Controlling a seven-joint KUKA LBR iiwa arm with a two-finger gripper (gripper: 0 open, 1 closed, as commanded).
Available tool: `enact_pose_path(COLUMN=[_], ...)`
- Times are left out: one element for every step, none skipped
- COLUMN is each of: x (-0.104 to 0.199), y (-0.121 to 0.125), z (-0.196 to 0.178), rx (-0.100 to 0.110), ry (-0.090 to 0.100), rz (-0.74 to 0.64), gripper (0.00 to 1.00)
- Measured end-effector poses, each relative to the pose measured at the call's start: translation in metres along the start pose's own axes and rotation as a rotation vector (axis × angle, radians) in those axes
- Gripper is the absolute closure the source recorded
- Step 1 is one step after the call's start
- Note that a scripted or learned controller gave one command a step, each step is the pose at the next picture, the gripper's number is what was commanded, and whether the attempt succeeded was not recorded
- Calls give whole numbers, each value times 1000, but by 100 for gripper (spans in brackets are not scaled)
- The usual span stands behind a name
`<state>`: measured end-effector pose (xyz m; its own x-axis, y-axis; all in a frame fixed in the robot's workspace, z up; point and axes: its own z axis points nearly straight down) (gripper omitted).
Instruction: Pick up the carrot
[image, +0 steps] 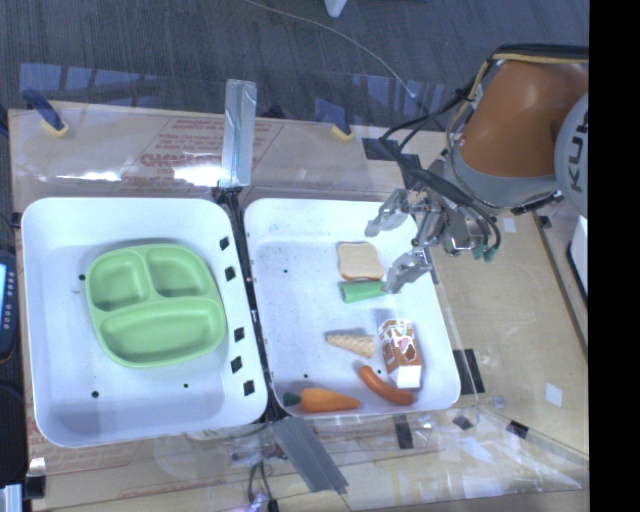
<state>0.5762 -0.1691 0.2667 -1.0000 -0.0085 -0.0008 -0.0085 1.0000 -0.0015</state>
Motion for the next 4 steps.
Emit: enact_pose_path(x=[48, 14, 12, -40], y=[25, 55, 55, 133], z=[101, 177, 165, 70], rx=[-2, -3, -1, -2], ry=[4, 5, 0, -8], rz=[160, 127, 120, -82], gripper=[0, 0, 100, 100])
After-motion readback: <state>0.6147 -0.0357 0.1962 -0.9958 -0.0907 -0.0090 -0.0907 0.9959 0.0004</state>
